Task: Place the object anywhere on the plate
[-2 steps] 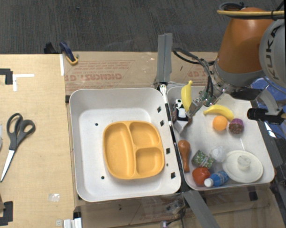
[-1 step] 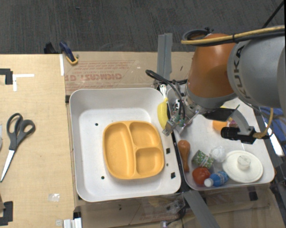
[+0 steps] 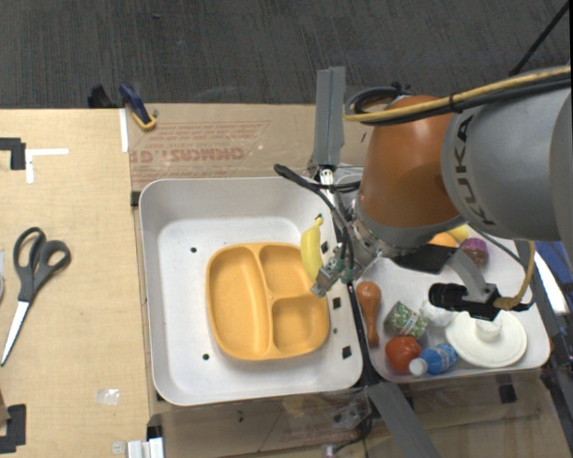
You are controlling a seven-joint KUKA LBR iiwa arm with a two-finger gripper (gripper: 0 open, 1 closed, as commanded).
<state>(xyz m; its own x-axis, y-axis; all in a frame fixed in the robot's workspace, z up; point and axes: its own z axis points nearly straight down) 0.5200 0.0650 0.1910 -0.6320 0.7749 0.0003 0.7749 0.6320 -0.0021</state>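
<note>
A yellow divided plate (image 3: 261, 304) lies in the left white bin (image 3: 172, 302). A yellow banana (image 3: 311, 249) stands nearly upright over the plate's right rim, its dark tip pointing up. My gripper (image 3: 326, 276) reaches in from the right, just over the wall between the bins. It is shut on the banana, gripping the lower end. The grey arm with its orange band (image 3: 406, 172) hides the far part of the right bin.
The right bin (image 3: 516, 361) holds several small things: a red tomato-like ball (image 3: 401, 353), an orange carrot-like piece (image 3: 369, 303), a green packet (image 3: 402, 318), a blue-and-white bottle (image 3: 434, 361) and a white disc (image 3: 492, 338). Scissors (image 3: 30, 270) lie on the bench at left.
</note>
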